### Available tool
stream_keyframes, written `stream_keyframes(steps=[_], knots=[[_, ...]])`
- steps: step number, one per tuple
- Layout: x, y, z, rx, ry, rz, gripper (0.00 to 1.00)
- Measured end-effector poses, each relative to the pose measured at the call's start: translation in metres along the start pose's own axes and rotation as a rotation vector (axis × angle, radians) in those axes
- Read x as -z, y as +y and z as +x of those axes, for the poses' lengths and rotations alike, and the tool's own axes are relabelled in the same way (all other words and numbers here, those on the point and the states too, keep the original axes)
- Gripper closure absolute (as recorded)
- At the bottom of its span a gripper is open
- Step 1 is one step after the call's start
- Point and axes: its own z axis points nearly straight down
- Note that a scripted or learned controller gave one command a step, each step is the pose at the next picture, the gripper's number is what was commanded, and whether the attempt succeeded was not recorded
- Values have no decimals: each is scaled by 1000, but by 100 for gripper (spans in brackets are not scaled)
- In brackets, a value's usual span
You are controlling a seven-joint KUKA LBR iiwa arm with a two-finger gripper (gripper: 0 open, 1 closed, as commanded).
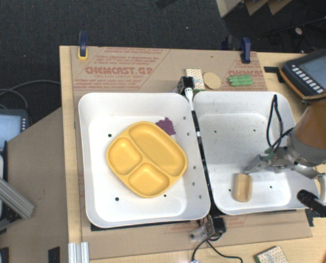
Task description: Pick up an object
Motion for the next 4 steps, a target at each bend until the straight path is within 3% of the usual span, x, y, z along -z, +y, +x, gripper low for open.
stream_keyframes(steps=[1, 2, 3, 4], knots=[[3, 9, 95, 7, 1, -1, 0], [4, -21, -26, -5, -6, -6, 0], [3, -20, 39, 6, 1, -1, 0], [4, 28, 92, 7, -3, -8, 0]])
